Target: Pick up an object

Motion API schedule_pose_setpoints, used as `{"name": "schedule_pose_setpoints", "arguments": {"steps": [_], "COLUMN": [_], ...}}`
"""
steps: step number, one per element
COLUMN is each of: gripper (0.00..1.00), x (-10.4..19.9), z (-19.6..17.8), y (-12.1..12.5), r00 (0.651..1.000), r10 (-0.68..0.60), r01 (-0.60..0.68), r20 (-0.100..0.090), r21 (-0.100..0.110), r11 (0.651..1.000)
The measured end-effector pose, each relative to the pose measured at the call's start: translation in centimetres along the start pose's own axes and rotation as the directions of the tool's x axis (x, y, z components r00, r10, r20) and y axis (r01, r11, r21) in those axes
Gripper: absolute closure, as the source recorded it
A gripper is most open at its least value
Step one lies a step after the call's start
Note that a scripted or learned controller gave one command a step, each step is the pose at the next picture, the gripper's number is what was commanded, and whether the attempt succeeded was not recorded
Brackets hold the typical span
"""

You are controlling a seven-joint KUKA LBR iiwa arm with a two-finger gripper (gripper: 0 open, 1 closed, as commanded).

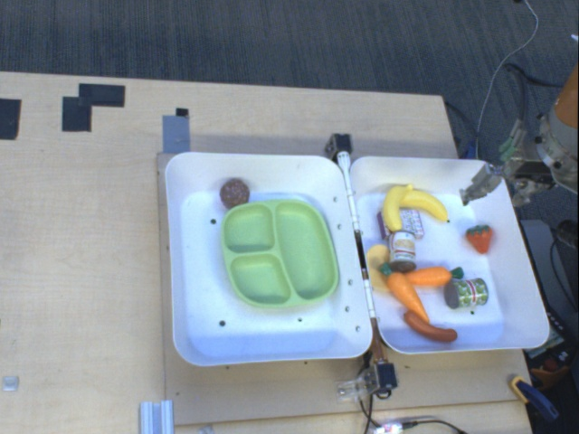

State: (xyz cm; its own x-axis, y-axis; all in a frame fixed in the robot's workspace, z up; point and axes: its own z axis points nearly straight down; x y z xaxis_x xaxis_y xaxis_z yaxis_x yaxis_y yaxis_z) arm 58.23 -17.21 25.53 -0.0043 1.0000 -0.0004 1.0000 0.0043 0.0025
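The right bin [525,310] holds a yellow banana [409,202], a small can [403,248] lying beside it, two orange carrots [418,281], a green-labelled can [467,292], a red strawberry [480,237] and a brown sausage [431,328]. My gripper [496,191] hovers over the bin's upper right corner, above and to the right of the strawberry and apart from it. It is open, with nothing between its fingers. One grey finger [477,186] points down-left toward the banana's end.
The left bin [194,269] carries a green divided plate [279,253] and a small brown ball [234,191] at its upper left. A ridge [355,242] separates the two bins. Cables [507,70] hang at the upper right by the arm.
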Motion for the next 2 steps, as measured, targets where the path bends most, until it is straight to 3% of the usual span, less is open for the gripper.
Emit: {"name": "schedule_pose_setpoints", "arguments": {"steps": [1, 2], "gripper": [0.00, 1.00], "x": [-1.9, -1.9], "z": [16.1, 14.7], "y": [4.0, 4.3], "r00": [1.000, 1.000], "r10": [0.000, -0.003], "r01": [0.000, 0.003], "r20": [-0.002, 0.001], "r21": [0.004, -0.005], "r11": [1.000, 1.000]}}
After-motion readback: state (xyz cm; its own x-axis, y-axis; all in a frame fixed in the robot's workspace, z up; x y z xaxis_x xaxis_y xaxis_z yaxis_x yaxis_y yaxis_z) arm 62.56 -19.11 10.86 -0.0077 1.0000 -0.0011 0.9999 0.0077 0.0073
